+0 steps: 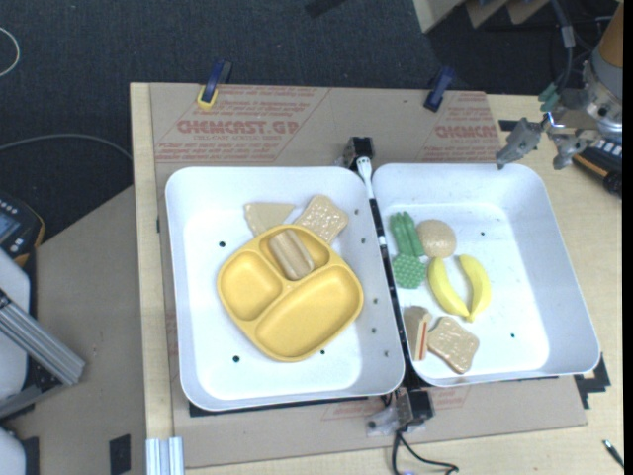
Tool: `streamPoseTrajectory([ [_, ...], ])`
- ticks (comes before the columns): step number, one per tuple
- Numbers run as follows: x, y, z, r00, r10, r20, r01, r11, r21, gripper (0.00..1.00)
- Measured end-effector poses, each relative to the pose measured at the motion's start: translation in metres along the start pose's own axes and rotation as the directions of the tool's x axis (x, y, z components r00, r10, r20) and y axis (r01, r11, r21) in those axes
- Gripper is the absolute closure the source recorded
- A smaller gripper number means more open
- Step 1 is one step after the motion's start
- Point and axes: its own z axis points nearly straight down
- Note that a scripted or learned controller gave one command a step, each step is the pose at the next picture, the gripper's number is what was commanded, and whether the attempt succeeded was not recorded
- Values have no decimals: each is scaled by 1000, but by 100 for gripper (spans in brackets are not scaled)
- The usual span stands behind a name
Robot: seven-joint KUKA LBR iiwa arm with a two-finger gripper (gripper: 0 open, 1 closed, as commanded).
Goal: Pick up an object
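- Hovering past the far right corner of the right bin (554, 216), the tool (539, 139) holds nothing; whether it is spread or pressed together I cannot tell.
- Candidate objects lie in that bin's left half: banana (461, 285), green piece (406, 247), tan round piece (436, 237), toast slice (453, 343).
- Left bin (193, 265) carries a yellow divided plate (289, 297).
- Judged progress: nothing grasped yet; approach, descent, grip and lift all remain.

Yellow tray (289, 300) in L bin (188, 265), bananas (461, 285) in R bin (554, 255), gripper (537, 142) open above R bin's far corner
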Motion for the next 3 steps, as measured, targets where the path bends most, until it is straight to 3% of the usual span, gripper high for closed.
streamPoseTrajectory([
  [1,44,-42,-80,1000,-4,1,4,1000,-10,0],
  [2,41,-41,-85,1000,-3,3,3,1000,-7,100],
  [3,87,-91,6,1000,-2,-4,3,1000,12,100],
])
